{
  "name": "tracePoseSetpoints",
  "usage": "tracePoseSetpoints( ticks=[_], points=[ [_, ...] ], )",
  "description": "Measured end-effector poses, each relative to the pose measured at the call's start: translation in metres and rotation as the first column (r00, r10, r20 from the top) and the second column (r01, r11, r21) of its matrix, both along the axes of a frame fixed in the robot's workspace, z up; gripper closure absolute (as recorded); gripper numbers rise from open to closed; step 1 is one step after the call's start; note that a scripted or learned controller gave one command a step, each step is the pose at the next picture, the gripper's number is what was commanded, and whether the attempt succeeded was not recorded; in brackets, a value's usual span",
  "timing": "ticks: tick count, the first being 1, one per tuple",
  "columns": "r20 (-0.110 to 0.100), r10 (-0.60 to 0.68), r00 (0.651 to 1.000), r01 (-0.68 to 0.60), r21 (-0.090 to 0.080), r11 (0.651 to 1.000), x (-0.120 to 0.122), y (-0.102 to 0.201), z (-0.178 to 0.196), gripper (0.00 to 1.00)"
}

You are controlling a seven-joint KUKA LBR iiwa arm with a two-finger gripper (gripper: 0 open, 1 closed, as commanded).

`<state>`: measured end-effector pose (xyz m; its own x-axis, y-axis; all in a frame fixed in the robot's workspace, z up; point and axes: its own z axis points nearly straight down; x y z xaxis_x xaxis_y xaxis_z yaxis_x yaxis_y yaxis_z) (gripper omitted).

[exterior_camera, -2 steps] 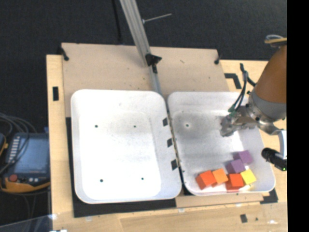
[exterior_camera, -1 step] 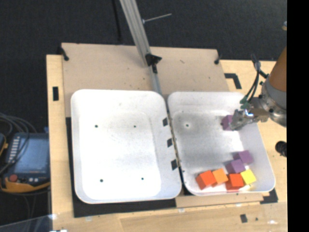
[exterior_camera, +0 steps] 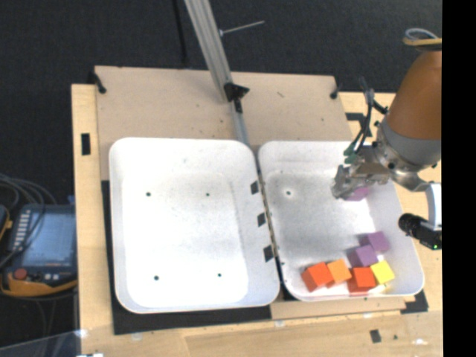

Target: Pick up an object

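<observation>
- Counter (exterior_camera: 186,103) of pale board carries two shallow white bins side by side, placed so the arm reaching in from the right can cover both.
- Left bin (exterior_camera: 126,222) sits on the left half; I see nothing lying on its speckled floor, so it probably serves as the drop side.
- Metal post (exterior_camera: 212,39) slants down from the far edge to the seam between the bins, likely a camera or fixture support rather than part of the task.
- Right bin (exterior_camera: 297,162) holds the loose blocks, gathered in its near right corner, well apart from the wrist.
- Orange blocks (exterior_camera: 320,275) lie at the left of that cluster, touching one another along the near wall.
- Red block (exterior_camera: 363,277) and yellow block (exterior_camera: 383,272) sit just beside them to the right.
- Purple blocks (exterior_camera: 368,250) rest just behind the red and yellow ones, towards the far side.
- Tool (exterior_camera: 351,188) hangs low over the far right part of the right bin, lined up on a purple piece (exterior_camera: 359,193) that peeks out beneath it.
- Whether that piece is pinched or merely under the tool I cannot tell; the wrist hides the grasping end, so its state is unclear.
- Arm (exterior_camera: 416,110) leans in from the right above it, orange band uppermost.
</observation>
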<state>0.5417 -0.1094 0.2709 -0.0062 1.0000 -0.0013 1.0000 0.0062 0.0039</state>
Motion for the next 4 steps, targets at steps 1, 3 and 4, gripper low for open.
tracePoseSetpoints(
  ticks=[1,3,4],
  points=[
    [-0.003,0.0,1.0,0.0,0.001,1.0,-0.006,0.052,-0.001,1.0],
    [-0.004,0.002,1.0,-0.002,0.003,1.0,-0.005,0.161,-0.022,1.0],
    [-0.008,0.001,1.0,-0.001,0.002,1.0,-0.007,0.208,-0.032,1.0]
  ],
)
